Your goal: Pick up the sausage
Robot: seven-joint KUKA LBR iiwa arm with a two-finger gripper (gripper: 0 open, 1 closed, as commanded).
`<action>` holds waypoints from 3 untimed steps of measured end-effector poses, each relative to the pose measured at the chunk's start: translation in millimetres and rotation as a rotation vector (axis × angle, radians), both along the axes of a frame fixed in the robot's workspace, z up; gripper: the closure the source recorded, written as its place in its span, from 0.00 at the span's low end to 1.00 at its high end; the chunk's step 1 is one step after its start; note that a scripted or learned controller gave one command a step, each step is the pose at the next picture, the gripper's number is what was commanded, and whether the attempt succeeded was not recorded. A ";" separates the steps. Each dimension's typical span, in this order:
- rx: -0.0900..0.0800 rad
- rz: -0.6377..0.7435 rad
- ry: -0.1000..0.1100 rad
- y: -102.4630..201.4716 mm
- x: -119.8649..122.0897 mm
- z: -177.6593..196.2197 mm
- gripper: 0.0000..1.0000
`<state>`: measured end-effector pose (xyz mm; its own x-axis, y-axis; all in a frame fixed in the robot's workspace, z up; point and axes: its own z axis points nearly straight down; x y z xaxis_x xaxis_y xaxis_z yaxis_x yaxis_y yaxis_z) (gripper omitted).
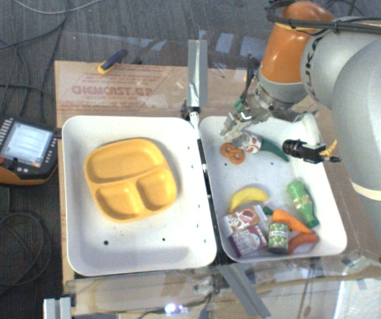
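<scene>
Sausage [302, 242] lies at right bin's [333, 244] near right corner, just beside carrot [290, 220] & small can [278, 237]. Gripper [233, 126] hovers at far left corner over pretzel [232, 152]; jaw state: can't tell. Approach straight down w/ jaws across sausage, clear of its 2 neighbours.

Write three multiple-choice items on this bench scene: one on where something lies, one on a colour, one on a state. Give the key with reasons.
1. Where does the yellow divided tray lie?
A. in the left bin
B. in the right bin
C. on the floor

2. What colour is the bottle by the right bin's right wall?
A. blue
B. green
C. black

3. Where is the gripper?
A. over the left bin
B. over the tablet on the floor
C. over the far end of the right bin

Key: 1 A, the tray sits in the middle of the left bin. 2 B, the bottle is plainly green. 3 C, the gripper hangs just above the pretzel there.
</scene>
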<state>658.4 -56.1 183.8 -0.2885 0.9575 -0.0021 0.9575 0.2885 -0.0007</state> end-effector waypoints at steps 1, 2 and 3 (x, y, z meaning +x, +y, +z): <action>0.002 0.278 0.002 31.6 -96.6 9.5 1.00; 0.002 0.557 0.001 37.0 -128.2 23.8 1.00; 0.003 0.826 0.001 10.2 -174.4 25.4 1.00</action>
<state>484.0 -45.9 209.3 -0.8994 0.4371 0.0008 0.4371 0.8994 0.0001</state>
